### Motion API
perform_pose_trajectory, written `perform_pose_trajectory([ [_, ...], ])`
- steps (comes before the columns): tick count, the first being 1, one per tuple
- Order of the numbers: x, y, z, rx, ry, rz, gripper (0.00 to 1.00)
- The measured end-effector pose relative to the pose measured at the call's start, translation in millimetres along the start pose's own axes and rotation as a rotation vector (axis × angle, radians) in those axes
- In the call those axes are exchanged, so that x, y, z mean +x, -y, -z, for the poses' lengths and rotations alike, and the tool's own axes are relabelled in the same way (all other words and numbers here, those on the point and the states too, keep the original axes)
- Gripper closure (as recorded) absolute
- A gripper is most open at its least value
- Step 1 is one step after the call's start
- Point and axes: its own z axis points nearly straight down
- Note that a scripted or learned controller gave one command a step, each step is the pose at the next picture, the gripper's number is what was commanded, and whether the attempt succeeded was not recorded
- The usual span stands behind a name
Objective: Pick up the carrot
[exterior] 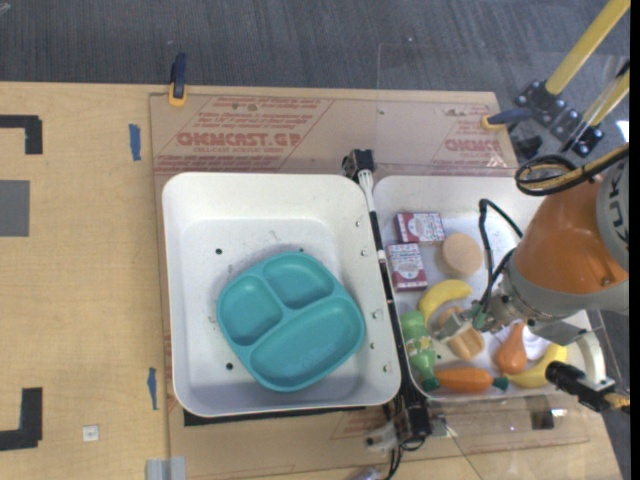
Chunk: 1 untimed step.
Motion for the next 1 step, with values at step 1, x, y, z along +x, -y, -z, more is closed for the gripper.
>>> perform_pose_trajectory([
  [1,-4.2,-22.3,-5.5,-0.003,0.004,-0.145,1.0],
])
